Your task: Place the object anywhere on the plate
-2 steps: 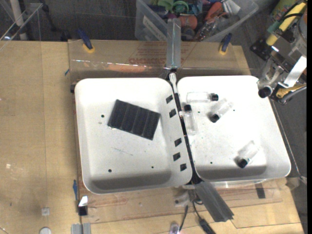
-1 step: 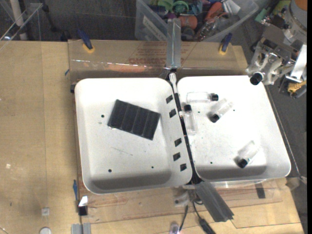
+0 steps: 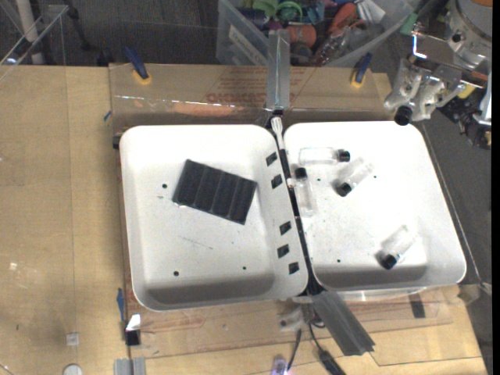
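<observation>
- We locate four small clear vials with dark caps in the right bin (image 3: pixel 437 209): vial one (image 3: pixel 322 156) lies near the back wall, vial two (image 3: pixel 351 176) just in front of it, vial three (image 3: pixel 301 190) against the divider (image 3: pixel 291 209), and vial four (image 3: pixel 394 248) sits alone toward the front.
- We judge any of these to be the object; the task does not say which.
- We find the plate (image 3: pixel 215 191), a dark ribbed rectangle, lying flat and skewed in the left bin (image 3: pixel 156 272), well apart from every vial and bare on top.
- We see the gripper (image 3: pixel 414 100) raised above the back right corner of the right bin, outside its rim and away from all four vials.
- We cannot tell whether the jaws stand open or closed; nothing is visible between them.
- We judge the task not yet begun: no vial is picked and none rests on the plate.
- Remaining steps, in our estimate: descend on one vial, grip it, carry it over the divider, release it on the plate.
- We note a crate (image 3: pixel 312 14) of coloured items behind the bins.
</observation>
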